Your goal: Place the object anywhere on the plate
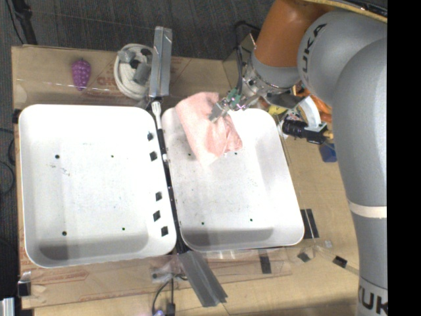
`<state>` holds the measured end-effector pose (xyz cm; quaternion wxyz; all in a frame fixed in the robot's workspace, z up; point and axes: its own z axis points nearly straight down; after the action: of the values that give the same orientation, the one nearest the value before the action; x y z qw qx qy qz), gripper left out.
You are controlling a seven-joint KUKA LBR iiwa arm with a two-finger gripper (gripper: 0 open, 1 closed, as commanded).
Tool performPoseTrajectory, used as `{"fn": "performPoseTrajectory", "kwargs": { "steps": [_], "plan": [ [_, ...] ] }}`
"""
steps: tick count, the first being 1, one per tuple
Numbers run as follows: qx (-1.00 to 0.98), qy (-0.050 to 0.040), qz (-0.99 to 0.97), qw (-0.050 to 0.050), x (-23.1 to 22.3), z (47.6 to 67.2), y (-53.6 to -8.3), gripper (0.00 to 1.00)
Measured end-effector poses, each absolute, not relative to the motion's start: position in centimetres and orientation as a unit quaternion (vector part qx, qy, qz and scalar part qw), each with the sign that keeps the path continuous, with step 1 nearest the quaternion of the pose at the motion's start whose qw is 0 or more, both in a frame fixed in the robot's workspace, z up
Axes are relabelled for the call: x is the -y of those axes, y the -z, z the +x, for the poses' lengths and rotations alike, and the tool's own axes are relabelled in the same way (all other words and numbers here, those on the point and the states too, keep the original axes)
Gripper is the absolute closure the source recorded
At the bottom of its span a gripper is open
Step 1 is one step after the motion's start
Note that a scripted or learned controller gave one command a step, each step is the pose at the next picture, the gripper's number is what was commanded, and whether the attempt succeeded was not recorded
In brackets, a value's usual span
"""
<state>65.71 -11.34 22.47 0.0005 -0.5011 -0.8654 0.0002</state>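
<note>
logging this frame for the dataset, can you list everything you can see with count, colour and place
white bins: 2, white, side by side on the bench
pink cloth: 1, pale pink, crumpled in the right bin's far part, over its far rim
purple object: 1, purple, on the bench beyond the left bin
white coil: 1, white, on the bench beyond the bins' gap
arm: 1, grey with orange band, from the right
gripper: 1, at the cloth's far edge

A pale pink cloth [207, 127], crumpled and folded, lay draped over the far rim of the right bin [263, 232], its lower end spreading onto the bin's floor.
</note>
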Motion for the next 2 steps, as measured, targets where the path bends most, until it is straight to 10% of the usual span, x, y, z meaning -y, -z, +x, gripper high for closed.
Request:
{"fn": "performPoseTrajectory", "kwargs": {
  "steps": [2],
  "plan": [
    [0.993, -0.0006, -0.12, 0.002, 1.7, 61.7, -23.3, 1.0]
  ]
}}
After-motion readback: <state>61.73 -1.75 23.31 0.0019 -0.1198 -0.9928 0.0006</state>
